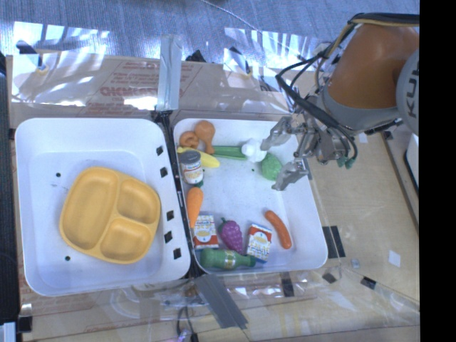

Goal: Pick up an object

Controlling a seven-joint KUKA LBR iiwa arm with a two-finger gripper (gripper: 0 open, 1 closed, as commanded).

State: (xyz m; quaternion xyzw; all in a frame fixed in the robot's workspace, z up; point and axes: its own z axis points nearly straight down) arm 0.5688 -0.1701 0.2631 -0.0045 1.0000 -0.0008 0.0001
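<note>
My gripper (279, 159) hangs over the upper right part of the right bin (308, 223), its fingers spread wide: it is open. One fingertip (273, 137) is toward the bin's back wall, the other (286, 179) nearer the front. A round green object (269, 167) lies in the bin between and just left of them; I cannot tell whether either finger touches it. A small white ball (251, 148) and a long green item (228, 150) lie just to its left.
The right bin also holds a tin can (191, 167), a carrot (194, 205), a sausage (278, 229), purple grapes (230, 234), two small boxes (259, 241), a green bottle (226, 260) and a banana (209, 160). A yellow divided plate (110, 214) lies in the left bin (35, 148).
</note>
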